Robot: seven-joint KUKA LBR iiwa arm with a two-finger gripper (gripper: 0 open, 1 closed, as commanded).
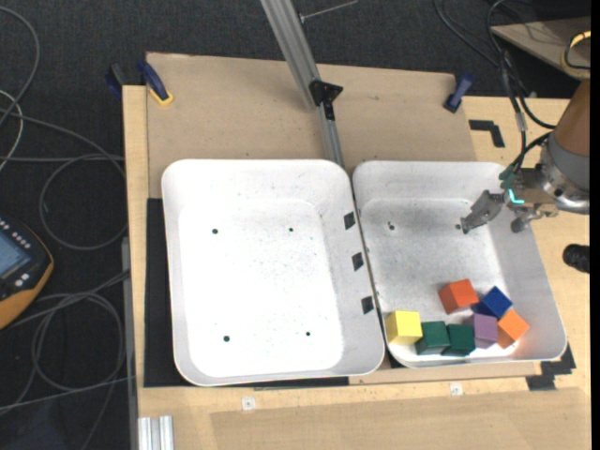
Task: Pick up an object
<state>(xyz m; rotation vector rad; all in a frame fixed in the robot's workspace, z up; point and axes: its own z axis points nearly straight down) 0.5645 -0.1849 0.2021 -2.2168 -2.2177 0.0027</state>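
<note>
**Q:** Nearest the lens, what is sitting in the right bin (pixel 536 268)?

**A:** Blocks are clustering along its near wall: a yellow block (pixel 405 325), two green blocks (pixel 446 337) touching each other, a purple block (pixel 486 327), a blue block (pixel 495 302), an orange block (pixel 513 325) and a red-orange block (pixel 457 294). No writing is showing legibly on any of them.

**Q:** What is the gripper (pixel 495 210) doing?

**A:** It is hanging over the bin's far right part, well apart from the blocks. Its fingers are standing spread, one finger (pixel 480 210) slanting toward the left bin (pixel 187 251), and nothing is lying between them.
</note>
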